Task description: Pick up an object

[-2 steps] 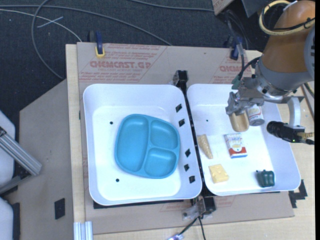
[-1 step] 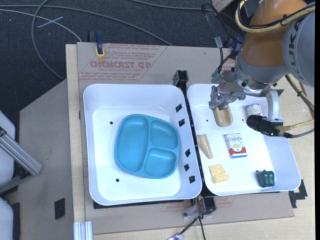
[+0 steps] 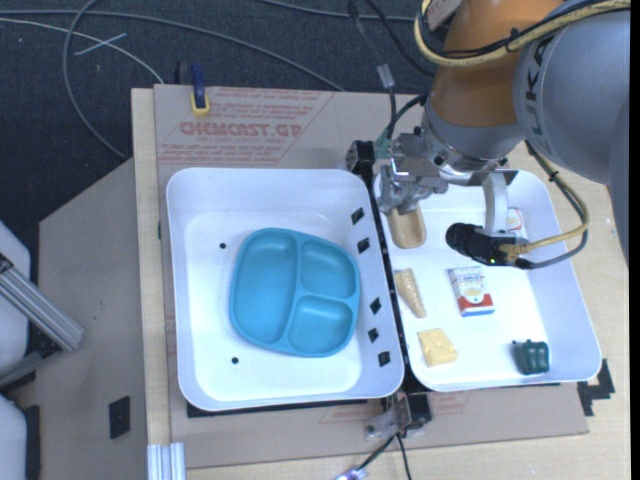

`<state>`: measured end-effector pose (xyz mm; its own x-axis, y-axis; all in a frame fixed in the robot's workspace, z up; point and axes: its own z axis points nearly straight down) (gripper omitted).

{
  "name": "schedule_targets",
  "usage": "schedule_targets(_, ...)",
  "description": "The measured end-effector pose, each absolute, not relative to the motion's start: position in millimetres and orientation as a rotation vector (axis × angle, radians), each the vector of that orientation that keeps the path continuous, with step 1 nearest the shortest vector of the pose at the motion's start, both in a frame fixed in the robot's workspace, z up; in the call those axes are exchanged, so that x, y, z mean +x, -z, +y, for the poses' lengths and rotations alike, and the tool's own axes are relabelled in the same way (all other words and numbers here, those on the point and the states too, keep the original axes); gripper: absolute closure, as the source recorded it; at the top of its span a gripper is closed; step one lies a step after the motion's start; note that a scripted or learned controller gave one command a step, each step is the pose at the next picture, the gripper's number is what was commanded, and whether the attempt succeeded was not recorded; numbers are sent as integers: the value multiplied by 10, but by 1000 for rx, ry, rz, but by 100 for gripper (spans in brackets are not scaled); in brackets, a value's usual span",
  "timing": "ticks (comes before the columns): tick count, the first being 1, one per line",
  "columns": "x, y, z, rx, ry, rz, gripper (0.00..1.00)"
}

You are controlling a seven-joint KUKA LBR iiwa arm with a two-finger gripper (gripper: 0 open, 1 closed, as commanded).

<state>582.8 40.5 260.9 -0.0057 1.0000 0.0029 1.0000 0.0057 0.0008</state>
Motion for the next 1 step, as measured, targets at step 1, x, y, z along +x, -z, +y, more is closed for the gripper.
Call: schedule_targets(1, 5925, -2418, 868, -2215, 1, -2225, 100)
